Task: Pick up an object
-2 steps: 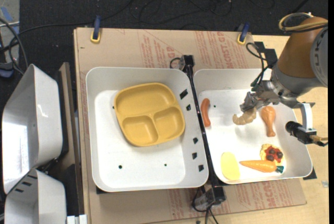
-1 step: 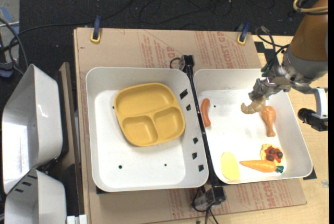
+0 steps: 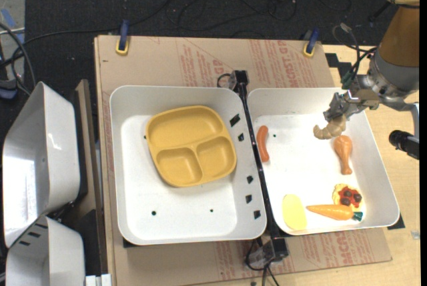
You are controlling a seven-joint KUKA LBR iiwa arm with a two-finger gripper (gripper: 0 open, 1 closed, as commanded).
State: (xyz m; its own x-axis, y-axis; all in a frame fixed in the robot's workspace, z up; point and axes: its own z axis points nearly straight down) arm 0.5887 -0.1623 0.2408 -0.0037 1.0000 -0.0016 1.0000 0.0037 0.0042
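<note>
My gripper (image 3: 339, 115) hangs over the far part of the right bin (image 3: 373, 145), shut on the top of a tan, knobbly ginger-like piece (image 3: 327, 131) that sticks out below its fingers. In the same bin a chicken drumstick (image 3: 343, 152) lies just to the right of and nearer than that piece. A red sausage (image 3: 263, 143) lies near the bin's left wall. A yellow oval piece (image 3: 293, 211), an orange carrot (image 3: 329, 212) and a small pizza-like toy (image 3: 347, 196) lie along the near side.
The left bin (image 3: 127, 145) holds a yellow divided plate (image 3: 191, 145). A black divider (image 3: 252, 158) runs between the bins. White containers (image 3: 37, 165) stand off the bench at the left. Cables cross the dark floor behind.
</note>
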